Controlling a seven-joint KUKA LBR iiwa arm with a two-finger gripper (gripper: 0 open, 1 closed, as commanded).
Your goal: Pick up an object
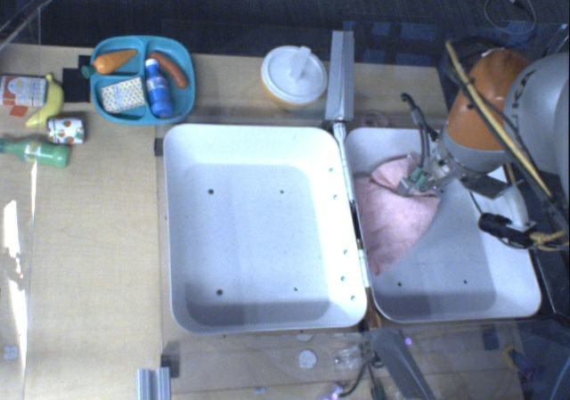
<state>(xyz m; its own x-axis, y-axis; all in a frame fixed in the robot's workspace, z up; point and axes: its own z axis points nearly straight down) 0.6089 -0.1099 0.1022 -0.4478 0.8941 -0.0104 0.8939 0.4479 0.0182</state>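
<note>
A pink cloth (396, 211) lies crumpled in the right bin (463, 291), against its left wall. The gripper (417, 179) is down in that bin at the cloth's upper right edge, with the grey arm and its orange band (481, 104) reaching in from the right. The gripper's tip touches or sits just above the pink fabric. The arm's body hides part of the bin's upper right.
The left bin (258, 229) stands beside the right one, with a metal divider (340, 77) behind them. A white lidded cup (294, 76) is at the back. A blue tray (142, 79) of toy food and small items (44, 126) lie at the far left.
</note>
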